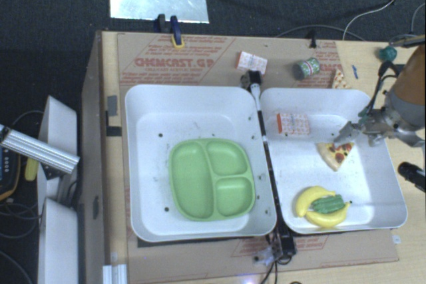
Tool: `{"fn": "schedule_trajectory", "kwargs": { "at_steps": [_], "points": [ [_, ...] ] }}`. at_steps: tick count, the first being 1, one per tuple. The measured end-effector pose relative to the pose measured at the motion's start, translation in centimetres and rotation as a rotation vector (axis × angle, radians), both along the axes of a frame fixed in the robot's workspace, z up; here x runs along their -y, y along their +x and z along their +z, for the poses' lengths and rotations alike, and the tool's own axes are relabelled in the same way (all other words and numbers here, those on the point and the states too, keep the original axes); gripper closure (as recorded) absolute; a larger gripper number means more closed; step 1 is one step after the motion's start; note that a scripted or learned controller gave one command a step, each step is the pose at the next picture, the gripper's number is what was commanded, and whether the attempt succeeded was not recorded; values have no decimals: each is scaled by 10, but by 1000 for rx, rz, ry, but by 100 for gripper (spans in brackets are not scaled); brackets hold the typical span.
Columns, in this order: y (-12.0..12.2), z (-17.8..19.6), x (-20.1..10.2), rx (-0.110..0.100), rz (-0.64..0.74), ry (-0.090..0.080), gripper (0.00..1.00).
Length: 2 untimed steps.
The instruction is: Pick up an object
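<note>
One fingers (347,134) tip touching pizza slice (335,154), nothing gripped.

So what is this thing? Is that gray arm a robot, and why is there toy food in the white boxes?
Yes, it's a robot arm, and one camera looks down on it from above. The arm reaches in from the right side of the picture, and its gripper is like a hand with two fingers. On the bench are two shallow white bins. The left bin has a green plate with three sections. The right bin has a toy pizza slice, a yellow banana with a green toy lying on it, and a small red and white packet. The gripper is right next to the pizza slice, but I can't tell if it is holding it. Its job is to pick something up.
</note>
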<state>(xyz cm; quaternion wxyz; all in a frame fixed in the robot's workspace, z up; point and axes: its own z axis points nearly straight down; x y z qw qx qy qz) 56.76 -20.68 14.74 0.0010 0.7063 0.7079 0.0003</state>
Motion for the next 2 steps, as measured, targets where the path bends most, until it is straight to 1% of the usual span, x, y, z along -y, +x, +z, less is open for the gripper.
{"fn": "schedule_trajectory", "kwargs": {
  "at_steps": [1, 2],
  "points": [
    [17, -21, -28, 0, 2, 1, 0],
    [-3, -26, -44, -1, 0, 1, 0]
  ]
}}
